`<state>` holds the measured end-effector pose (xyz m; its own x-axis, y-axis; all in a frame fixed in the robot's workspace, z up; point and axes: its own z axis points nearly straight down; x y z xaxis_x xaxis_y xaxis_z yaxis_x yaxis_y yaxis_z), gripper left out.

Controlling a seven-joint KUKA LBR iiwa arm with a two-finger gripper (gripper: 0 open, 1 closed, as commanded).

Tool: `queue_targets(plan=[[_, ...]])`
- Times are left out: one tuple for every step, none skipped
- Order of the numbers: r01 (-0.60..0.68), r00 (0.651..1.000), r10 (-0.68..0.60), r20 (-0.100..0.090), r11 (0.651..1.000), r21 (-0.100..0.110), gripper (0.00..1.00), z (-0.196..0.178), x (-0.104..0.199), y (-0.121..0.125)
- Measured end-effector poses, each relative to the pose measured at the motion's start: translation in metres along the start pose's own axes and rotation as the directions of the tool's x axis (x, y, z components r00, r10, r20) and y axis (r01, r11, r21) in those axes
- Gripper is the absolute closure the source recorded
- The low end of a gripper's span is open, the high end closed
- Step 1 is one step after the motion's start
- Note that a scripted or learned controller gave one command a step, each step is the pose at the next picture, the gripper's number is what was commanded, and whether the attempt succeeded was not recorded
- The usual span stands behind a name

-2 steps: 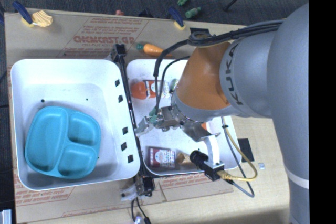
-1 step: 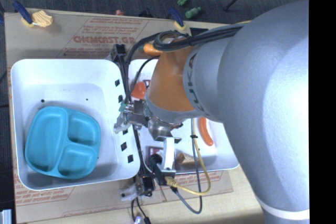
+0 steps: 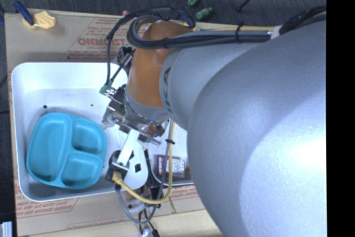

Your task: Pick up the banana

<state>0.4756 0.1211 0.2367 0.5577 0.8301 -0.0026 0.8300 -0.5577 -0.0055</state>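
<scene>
My gripper (image 3: 135, 191) hangs over the front right corner of the left white bin (image 3: 22, 77), close to the divide between the two bins. Its white body points toward the bench's front edge, and a yellow cable loops around it. The grey arm with its orange band (image 3: 150, 72) covers the middle and right of the camera view and hides most of the right bin. A brown wrapped packet (image 3: 173, 166) lies just right of the gripper, partly under the arm.
A light blue three-compartment tray (image 3: 64, 150) lies in the left bin's front left part. On the cardboard behind the bins sits a small yellow and blue object (image 3: 37, 18). Green bits (image 3: 198, 6) lie on the dark floor beyond.
</scene>
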Motion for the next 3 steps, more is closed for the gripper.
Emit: queue_targets(plan=[[0.009, 1.000, -0.009, 0.002, 1.000, 0.005, 1.00, -0.010, 0.000, 0.000], [-0.125, 0.992, 0.125, 0.001, 0.992, 0.001, 1.00, -0.008, -0.036, 0.024], [-0.125, 0.992, 0.125, 0.000, 0.992, 0.001, 0.00, -0.008, -0.036, 0.024]])
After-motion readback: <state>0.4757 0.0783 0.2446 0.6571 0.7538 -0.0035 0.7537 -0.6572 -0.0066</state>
